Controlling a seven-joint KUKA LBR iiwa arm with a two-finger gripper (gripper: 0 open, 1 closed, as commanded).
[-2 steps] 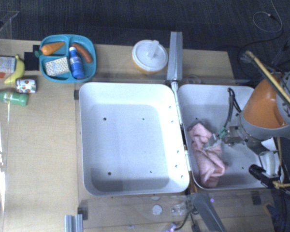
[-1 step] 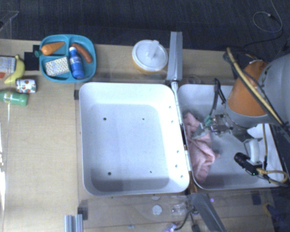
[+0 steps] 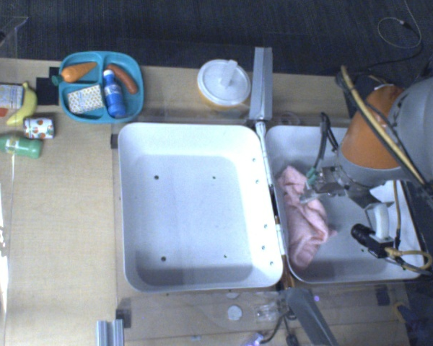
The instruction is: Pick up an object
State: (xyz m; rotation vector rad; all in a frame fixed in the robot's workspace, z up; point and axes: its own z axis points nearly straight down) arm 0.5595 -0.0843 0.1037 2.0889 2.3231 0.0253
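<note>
My gripper is low in the right bin, right at the upper edge of the pink cloth. From this angle I cannot tell whether it is apart, together or clamped on anything. The cloth lies crumpled along that bin's left wall, running from beside my gripper down toward the near corner.

The left bin sits just beside it, rim against rim. Both rest on a pale wooden desk, and dark carpeted floor lies beyond the far edge.

Behind the left bin stands a round white lidded tub. Further left is a teal divided tray holding a toy carrot, a blue bottle and a sausage. Left of the tray lie a banana, a small can, a green bottle and a red-and-white carton.
</note>
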